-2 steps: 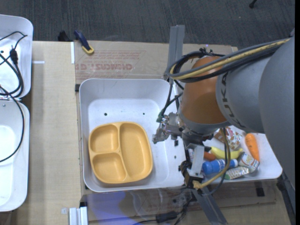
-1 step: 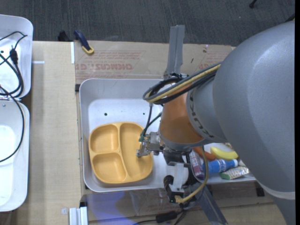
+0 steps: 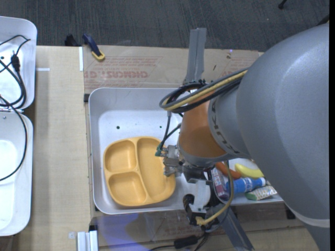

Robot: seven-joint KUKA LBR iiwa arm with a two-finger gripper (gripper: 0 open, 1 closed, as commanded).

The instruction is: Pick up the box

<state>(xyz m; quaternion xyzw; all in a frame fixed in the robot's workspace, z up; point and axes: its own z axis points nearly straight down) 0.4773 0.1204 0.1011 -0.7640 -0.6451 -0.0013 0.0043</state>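
Observation:
The arm's grey body and orange band cover the right side of the white bin. Below the band, the gripper hangs low at the right edge of a yellow divided plate. A small dark box with purple and red print stands just right of the gripper, partly hidden by the wrist. I cannot see whether anything is held.
Beside the box lie a yellow banana, a blue bottle, an orange piece and a green-white packet. A white tub with black cables is at the far left. A blue-yellow clamp lies on the cardboard behind.

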